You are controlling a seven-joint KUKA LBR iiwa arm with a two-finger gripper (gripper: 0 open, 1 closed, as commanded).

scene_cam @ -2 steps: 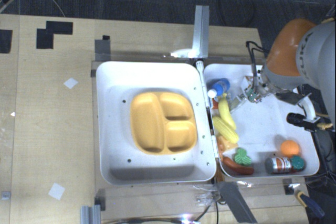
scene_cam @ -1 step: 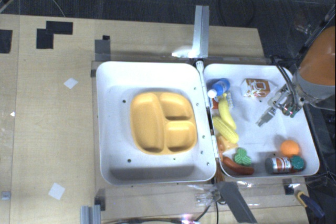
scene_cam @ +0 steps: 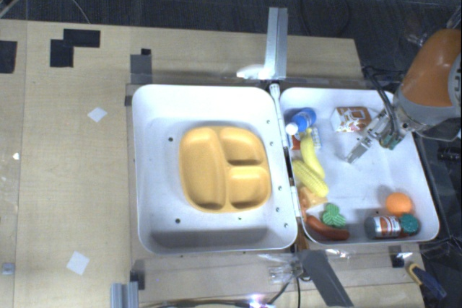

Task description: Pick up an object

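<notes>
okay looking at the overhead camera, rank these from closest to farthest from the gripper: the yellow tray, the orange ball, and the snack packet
1. Snack packet: in the right bin, just left of the gripper and toward the far wall.
2. Orange ball: same bin, near its front right corner.
3. Yellow tray: in the left bin, across the divider.

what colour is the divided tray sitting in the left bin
Mustard yellow; the divided tray shows plainly in the camera view, inside the left bin.

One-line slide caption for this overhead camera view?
Gripper hovering low in the right bin beside toy food; yellow divided tray in the left bin.
</notes>
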